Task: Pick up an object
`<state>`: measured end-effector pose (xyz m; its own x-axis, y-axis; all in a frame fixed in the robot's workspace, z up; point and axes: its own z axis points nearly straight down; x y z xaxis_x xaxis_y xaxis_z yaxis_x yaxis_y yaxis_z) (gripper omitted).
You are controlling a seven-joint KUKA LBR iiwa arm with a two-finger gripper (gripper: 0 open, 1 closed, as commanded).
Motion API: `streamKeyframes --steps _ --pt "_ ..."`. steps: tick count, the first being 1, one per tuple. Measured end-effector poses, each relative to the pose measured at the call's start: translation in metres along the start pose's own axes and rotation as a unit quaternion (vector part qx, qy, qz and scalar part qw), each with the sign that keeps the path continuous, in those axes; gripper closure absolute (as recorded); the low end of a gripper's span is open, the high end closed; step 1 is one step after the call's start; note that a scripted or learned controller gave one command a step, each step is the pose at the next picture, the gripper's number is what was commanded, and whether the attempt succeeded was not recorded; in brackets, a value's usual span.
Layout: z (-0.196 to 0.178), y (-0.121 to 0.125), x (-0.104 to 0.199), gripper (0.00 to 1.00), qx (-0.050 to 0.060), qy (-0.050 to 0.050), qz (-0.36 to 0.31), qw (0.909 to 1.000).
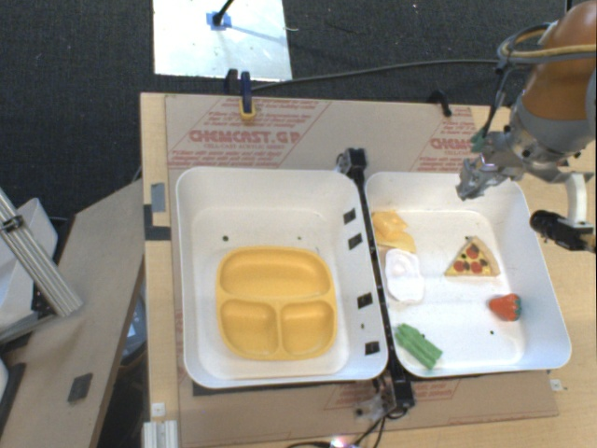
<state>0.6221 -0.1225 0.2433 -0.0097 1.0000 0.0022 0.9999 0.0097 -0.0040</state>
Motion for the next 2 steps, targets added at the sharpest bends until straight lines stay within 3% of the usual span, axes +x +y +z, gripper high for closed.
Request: streamKeyframes --steps 2 --pt "0.029 -0.027 0.101 1.00 0.001 0.000 0.000 1.0000"
